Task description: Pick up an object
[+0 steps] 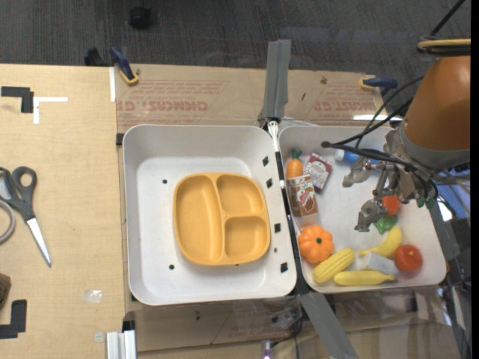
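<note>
Hidden: my arm (447, 103) covers the far right corner of the right bin (340, 200); cables cross its far edge, and its right rim runs under my wrist.
Fingers (372, 200): they hang over the right half of the right bin, pointing down; I cannot tell whether they are spread or closed, and I see nothing between them.
Hard to make out: a red and green piece (388, 214) sits just beside my tips, partly behind them; its shape is unclear.
Near edge of right bin: a corn cob (333, 265), a yellow banana (364, 278) along the rim, a second banana (389, 241) tilted above it, a tomato (409, 258) in the near right corner, an orange pumpkin (315, 244) by the left wall.
Left wall of right bin: a carrot (294, 166), a brown packet (303, 197), a red packet (319, 173), close together.
Open room: bare white floor in the middle of the right bin, between the packets and my tips.
Left bin (142, 223): an orange divided plate (221, 218) at its middle, with bare margin all round.
Bench (60, 200): scissors (28, 208) near the left edge, partly cut off.
</note>
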Tool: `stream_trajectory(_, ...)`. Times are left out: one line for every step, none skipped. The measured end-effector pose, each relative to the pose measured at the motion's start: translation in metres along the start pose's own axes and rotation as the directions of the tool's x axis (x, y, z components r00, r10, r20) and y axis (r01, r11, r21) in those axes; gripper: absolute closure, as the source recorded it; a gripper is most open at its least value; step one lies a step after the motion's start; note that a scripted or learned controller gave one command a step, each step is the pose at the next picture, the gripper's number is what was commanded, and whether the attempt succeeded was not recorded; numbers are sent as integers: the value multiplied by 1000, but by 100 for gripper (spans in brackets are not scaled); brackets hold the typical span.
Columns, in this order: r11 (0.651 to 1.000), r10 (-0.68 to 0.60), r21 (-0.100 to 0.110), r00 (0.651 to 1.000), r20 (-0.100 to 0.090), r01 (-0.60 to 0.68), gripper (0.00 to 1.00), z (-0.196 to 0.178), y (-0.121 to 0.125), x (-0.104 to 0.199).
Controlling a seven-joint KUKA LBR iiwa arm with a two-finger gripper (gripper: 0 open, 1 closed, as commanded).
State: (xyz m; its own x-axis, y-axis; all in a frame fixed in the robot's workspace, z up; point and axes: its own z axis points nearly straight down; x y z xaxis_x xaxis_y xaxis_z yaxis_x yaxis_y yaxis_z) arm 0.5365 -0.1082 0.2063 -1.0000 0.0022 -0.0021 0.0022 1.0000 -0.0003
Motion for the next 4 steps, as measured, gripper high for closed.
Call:
stream_trajectory(1000,-11,1,1000,1,11,0,114,14,15)
stream_trajectory(989,149,2,989,19,-149,0,110,11,44)
stream_trajectory(936,353,1,936,1,-353,0,4,-59,-6)
stream_trajectory(924,383,1,924,3,-383,0,113,-86,-54)
